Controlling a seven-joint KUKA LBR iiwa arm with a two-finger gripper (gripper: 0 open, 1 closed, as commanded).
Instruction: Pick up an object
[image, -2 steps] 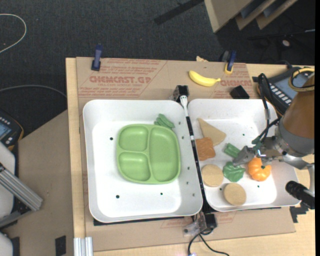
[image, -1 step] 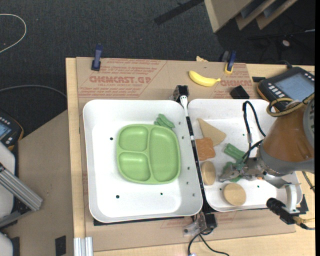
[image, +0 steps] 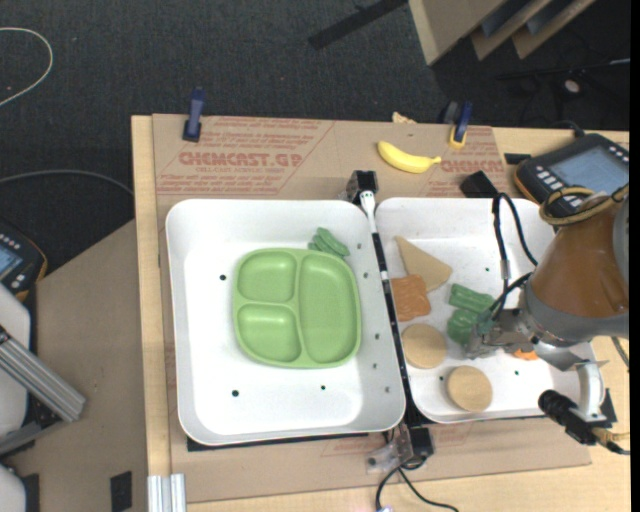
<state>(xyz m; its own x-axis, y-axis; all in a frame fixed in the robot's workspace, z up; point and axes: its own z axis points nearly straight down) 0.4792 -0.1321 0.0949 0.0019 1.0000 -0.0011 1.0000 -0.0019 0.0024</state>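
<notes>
Two bins: left bin, right bin. Gripper low in right bin; finger state cannot be told. Green pieces touching or just beside its tip, perhaps between the fingers. Round biscuits just below it, orange square and tan wedge beyond. Green tray in left bin, well apart. Banana outside, on bench.

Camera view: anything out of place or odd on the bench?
One stray: a banana lies on the cardboard behind the right bin, outside both bins. A small green piece sits off the green divided plate.
</notes>
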